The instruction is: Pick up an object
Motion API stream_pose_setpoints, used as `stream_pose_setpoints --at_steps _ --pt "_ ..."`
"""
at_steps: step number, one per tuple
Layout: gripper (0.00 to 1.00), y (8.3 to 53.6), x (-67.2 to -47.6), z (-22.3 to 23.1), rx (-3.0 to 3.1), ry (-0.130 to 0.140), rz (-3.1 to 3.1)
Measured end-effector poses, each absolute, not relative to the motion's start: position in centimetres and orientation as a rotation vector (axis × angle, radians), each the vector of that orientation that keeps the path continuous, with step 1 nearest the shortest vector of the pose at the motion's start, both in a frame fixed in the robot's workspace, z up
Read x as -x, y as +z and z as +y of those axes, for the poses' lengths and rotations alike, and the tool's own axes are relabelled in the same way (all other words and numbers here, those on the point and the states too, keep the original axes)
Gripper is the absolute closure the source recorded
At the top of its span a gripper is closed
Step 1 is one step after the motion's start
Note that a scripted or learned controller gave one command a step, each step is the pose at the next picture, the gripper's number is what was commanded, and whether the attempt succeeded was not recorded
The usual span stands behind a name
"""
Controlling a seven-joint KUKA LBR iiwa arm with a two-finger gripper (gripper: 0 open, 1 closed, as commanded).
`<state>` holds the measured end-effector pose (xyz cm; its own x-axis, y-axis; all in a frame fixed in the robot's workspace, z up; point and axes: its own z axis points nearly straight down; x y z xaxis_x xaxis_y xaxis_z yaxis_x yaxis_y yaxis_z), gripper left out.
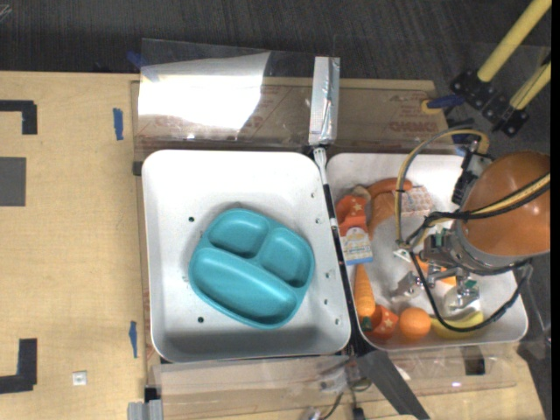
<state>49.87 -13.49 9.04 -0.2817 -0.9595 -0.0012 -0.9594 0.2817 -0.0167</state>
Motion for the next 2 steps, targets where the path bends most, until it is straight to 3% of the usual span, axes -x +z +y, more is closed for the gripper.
stream_pose_setpoints --at_steps 1,2 --pt "1.00 10.2 -50.2 -13.1 1.868 -0.022 2.496" --pt "1.00 8.9 -48.9 -16.9 2.259 -0.015 2.166"
